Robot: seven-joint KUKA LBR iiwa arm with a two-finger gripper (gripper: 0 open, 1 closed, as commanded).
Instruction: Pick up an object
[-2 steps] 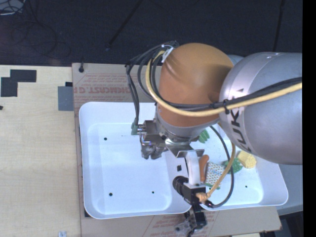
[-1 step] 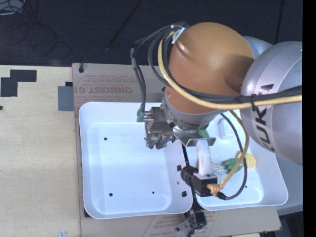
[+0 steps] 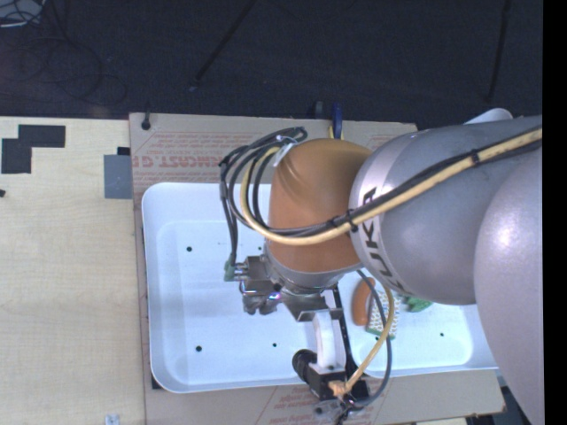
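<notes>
One white bin [image 3: 168,282] lies in view on a sheet of cardboard [image 3: 177,153] with red print, which rests on the pale wooden tabletop [image 3: 62,282]. The grey arm [image 3: 461,220] reaches in from the right and covers the bin's middle and its right part, with the orange band [image 3: 310,211] sitting directly over the bin floor. Below the band, the gripper [image 3: 266,297] hangs low over the bin's centre, its metal body partly hidden by the wrist. I cannot tell whether it is open or closed, nor whether it has hold of anything.

Two loose things can be counted in the bin. One orange-brown object [image 3: 361,304] lies just right of the gripper, partly covered by the arm. One green object [image 3: 416,305] peeks out from under the arm's edge, further right and near the first. Both are mostly hidden, so their shapes are unclear.

Four small dark dots [image 3: 190,250] mark the bare bin floor. On the tabletop to the left sit one black stepped patch [image 3: 31,144] and one grey rectangle [image 3: 115,175].
</notes>
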